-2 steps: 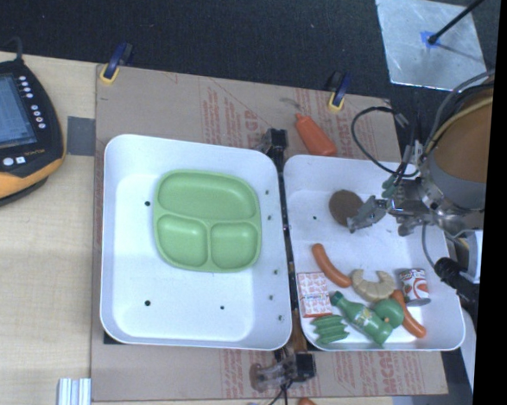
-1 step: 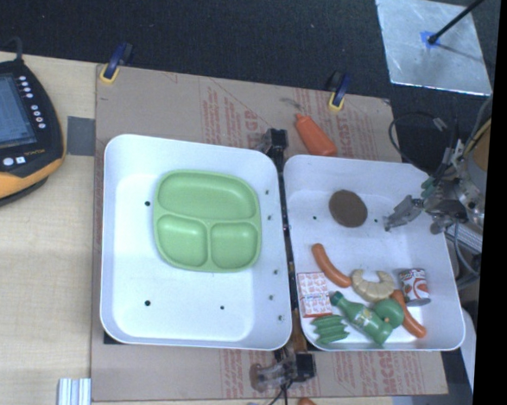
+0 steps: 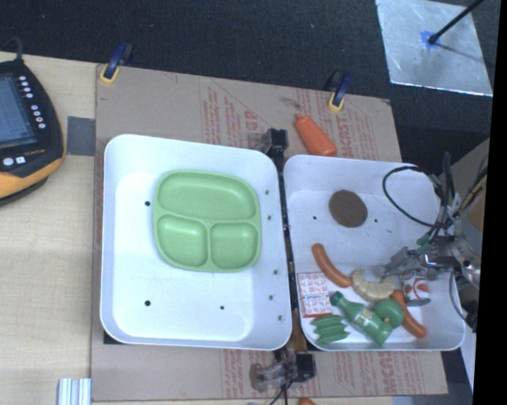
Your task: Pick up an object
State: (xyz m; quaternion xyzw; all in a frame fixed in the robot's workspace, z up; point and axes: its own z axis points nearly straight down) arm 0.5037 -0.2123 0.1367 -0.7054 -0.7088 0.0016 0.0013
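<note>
Here, the arm's two-finger gripper (image 3: 415, 267) hangs low over the right-hand shallow white bin (image 3: 311, 177), reaching in from the right edge of the bench; whether it is parted or closed cannot be made out, and nothing can be seen held in it.

Just beside it, toward the bin's middle, lies a pale cream, curved plastic toy (image 3: 370, 289), shaped rather like a banana. Touching that from below is a green plastic toy bottle (image 3: 368, 318) lying on its side, with a cluster of green toy pea pods (image 3: 329, 331) near the bin's lower left corner. An orange-red toy sausage (image 3: 331, 263) lies at a slant to the left, a second one (image 3: 411, 317) pokes out near the bottle, a red-printed white card (image 3: 314, 293) sits against the left wall, and a flat brown disc (image 3: 349, 208) rests well apart in the upper half.

The left bin (image 3: 124, 318) bears a light green three-compartment plate (image 3: 207, 221).

The cream piece looks the nearest target. It is probably light, hollow, stiff and smooth, so it may slip or roll; a hold across its narrow middle seems safest. The crowding bottle could be nudged or snagged in the attempt.
</note>
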